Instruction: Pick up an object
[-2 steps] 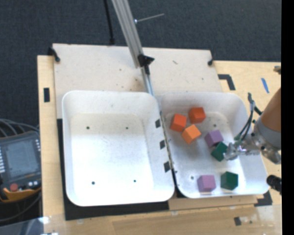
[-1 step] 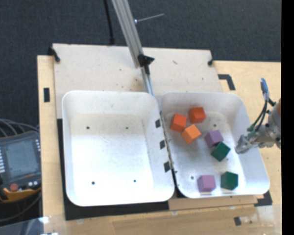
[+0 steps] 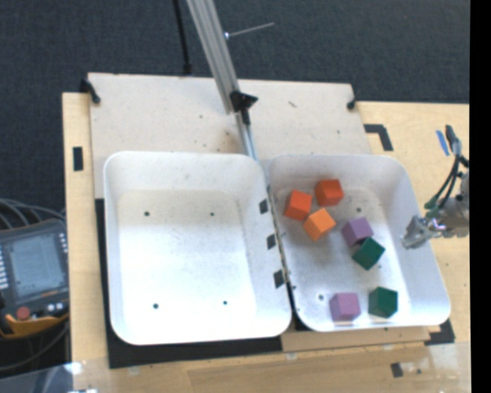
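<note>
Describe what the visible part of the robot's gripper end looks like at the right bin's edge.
The gripper is a small silvery-grey metal piece at the right bin's outer rim. Thin green and dark cables curve up behind it, with a short blue mark above. The detail is too fine to make out more.

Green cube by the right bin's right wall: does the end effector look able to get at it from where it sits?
Probably yes. The end effector sits just outside the right wall, level with the green cube. Nothing covers the cube, though a purple cube touches it and may crowd a grasp.
</note>
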Action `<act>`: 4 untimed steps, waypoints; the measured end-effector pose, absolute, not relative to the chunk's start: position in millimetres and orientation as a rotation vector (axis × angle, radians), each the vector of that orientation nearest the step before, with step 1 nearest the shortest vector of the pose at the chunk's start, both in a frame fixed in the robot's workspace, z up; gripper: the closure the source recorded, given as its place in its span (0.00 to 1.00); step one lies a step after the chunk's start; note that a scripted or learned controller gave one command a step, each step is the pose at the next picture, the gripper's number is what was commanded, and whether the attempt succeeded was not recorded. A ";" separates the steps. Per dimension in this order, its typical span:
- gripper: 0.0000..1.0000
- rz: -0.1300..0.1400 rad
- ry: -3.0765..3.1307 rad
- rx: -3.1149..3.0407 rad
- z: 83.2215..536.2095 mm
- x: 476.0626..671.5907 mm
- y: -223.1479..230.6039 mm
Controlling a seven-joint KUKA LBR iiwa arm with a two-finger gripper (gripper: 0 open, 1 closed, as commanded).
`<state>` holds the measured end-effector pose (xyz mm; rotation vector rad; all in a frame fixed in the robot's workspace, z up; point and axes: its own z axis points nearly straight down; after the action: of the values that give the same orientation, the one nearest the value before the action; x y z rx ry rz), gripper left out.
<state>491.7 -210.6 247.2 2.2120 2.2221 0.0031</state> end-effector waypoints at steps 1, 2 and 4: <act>1.00 0.001 2.229 2.215 236.2 509.1 -163.2; 1.00 0.003 2.229 2.213 232.5 532.2 -112.7; 1.00 0.004 2.230 2.212 244.2 566.2 -2.7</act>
<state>566.2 -2.7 244.2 2.2117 2.2304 0.0040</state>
